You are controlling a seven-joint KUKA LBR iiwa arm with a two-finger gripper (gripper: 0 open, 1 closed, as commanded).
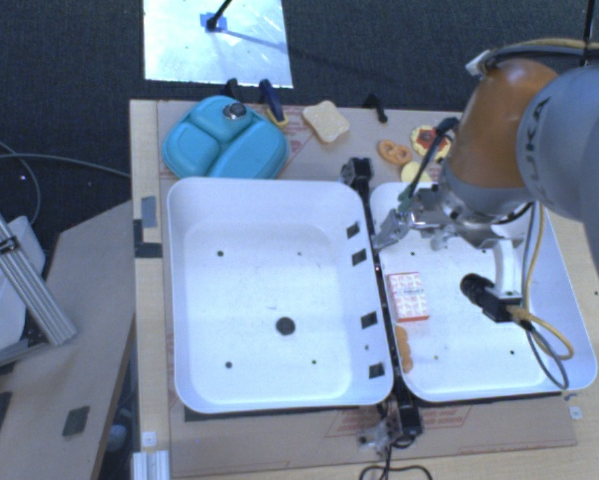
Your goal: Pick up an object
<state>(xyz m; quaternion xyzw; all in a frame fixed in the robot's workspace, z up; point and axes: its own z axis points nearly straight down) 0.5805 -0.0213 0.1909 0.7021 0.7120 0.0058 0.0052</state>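
**Arm hangs over the right bin, small card lying just below it**

Nearest the lens, at the front edge of the bench, a knot of cable ends (399,426) sits where the two bins meet. Behind it the right bin (554,368) holds what matters: a small white card with red print (409,296) lying flat by the bin's left wall, and a little orange piece (404,349) closer to me than the card, also against that wall. The left bin (194,268) carries one dark round spot (285,325) on its floor.

The arm (524,118) reaches in from the right, and its gripper (394,226) sits over the far-left corner of the right bin, close to the divider. Whether it is parted or closed I cannot tell from here; nothing is visibly caught in it.

Taking the card as the likely target, it lies toward the front of the bench from the gripper, nearly straight along the divider, with its long side running the same way. My guess is the move calls for coming forward along that wall and then down.

Beyond the bins lie a blue dish (224,140), a toast-like piece (326,121) and a pretzel shape (393,152).
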